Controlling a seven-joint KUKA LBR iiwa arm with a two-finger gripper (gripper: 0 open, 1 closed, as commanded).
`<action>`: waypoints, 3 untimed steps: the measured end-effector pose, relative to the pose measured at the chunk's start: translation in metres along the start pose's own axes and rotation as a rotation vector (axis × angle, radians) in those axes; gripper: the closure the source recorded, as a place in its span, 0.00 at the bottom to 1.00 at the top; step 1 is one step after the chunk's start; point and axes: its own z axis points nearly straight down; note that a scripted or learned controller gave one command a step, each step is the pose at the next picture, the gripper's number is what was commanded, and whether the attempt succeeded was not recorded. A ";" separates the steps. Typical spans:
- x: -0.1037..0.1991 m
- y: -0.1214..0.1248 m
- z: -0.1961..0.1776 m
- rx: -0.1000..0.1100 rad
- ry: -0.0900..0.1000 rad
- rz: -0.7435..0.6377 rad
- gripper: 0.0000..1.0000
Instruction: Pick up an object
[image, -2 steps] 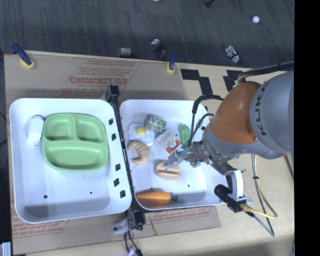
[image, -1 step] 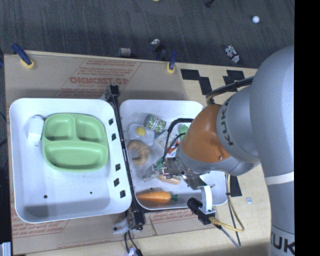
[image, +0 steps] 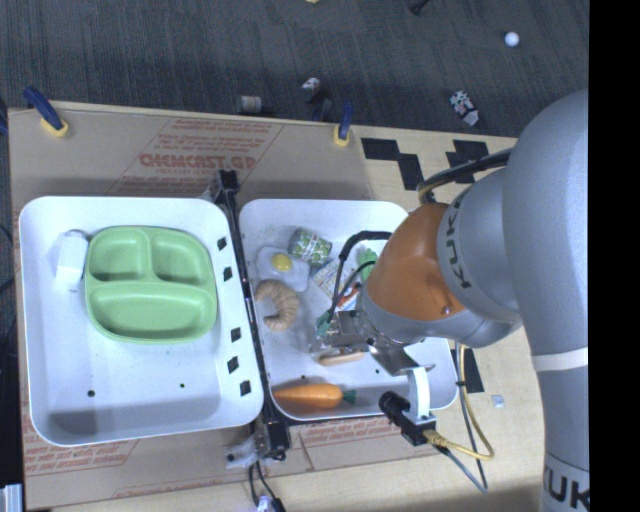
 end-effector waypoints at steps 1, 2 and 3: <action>0.077 -0.001 -0.088 0.005 0.004 0.005 1.00; 0.030 -0.002 -0.100 0.004 0.002 0.008 1.00; -0.003 -0.002 -0.100 0.003 0.002 0.008 1.00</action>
